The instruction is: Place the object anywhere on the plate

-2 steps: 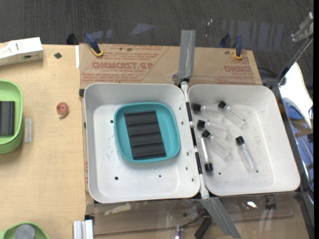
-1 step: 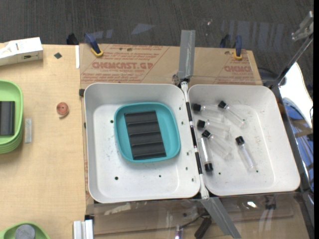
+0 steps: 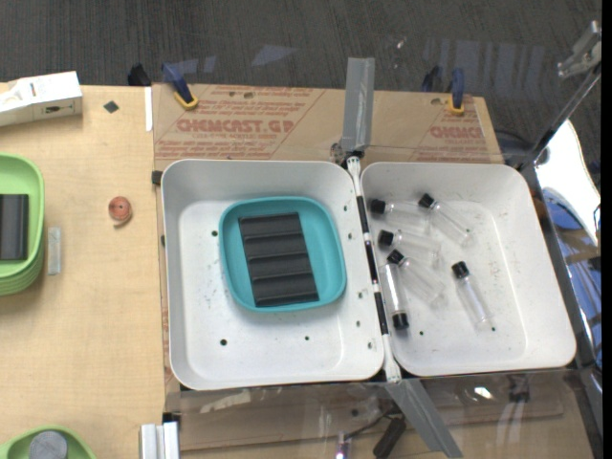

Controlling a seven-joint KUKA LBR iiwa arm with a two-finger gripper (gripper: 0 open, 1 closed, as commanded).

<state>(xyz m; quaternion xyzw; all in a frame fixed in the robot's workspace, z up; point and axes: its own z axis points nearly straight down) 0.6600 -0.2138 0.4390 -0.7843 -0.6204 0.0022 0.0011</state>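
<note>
Since the clear tubes with black caps [image 3: 473,299] lay in the right bin [image 3: 545,347], well apart from the teal plate [image 3: 283,206] in the left bin [image 3: 191,338], you needed to grab one by its middle; the gripper's state I could not tell.

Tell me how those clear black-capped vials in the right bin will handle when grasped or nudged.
The vials look round and smooth, so they will probably roll or slip if nudged. They seem clear and thin, likely light and perhaps breakable. Several lie touching, so one may shift its neighbours.
</note>
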